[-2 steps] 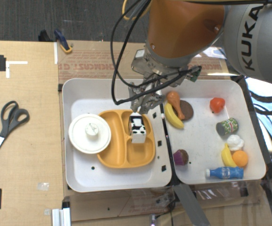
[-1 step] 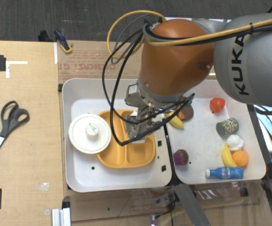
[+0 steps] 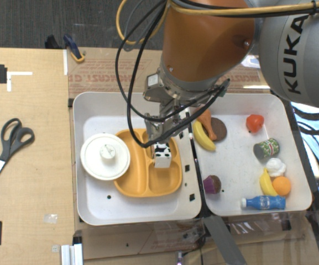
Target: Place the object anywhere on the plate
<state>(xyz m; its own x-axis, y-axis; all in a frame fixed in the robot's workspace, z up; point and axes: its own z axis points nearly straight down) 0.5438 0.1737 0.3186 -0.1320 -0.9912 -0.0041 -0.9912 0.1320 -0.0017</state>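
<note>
- A white die-like cube [image 3: 162, 157] is being gripped between the nearly closed fingers of the gripper [image 3: 161, 148].
- It is being held over the yellow plate [image 3: 142, 182], at 3 o'clock of the white lid [image 3: 105, 156].

**Things on the bench and in the right bin**

Scissors [image 3: 10, 142] are laid on the wooden bench [image 3: 26, 203]. In the right bin [image 3: 297, 203], a banana [image 3: 203, 137], a tomato [image 3: 254, 122], an orange [image 3: 281, 186] and a blue bottle [image 3: 264, 202] are seen.
</note>
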